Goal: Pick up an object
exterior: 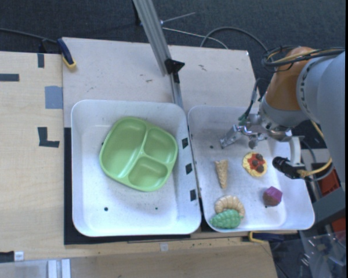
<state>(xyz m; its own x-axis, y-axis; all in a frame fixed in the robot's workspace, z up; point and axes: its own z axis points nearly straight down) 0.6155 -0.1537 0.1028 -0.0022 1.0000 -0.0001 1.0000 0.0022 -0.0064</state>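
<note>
Several toy foods lie in the right bin (209,120): a tan cone (221,172), a round yellow piece with red topping (255,164), a purple piece (272,196), a tan ridged pastry (229,203) and a green bumpy piece (226,218). My gripper (239,143) hangs over the bin's upper middle, open, with nothing between its fingers. It is just above the cone and up-left of the round yellow piece, apart from both.
The left bin (84,172) holds a green divided plate (139,153). A metal pole (153,30) slants down to the bins' shared wall. Cables (313,167) trail off the arm at the right bin's right rim.
</note>
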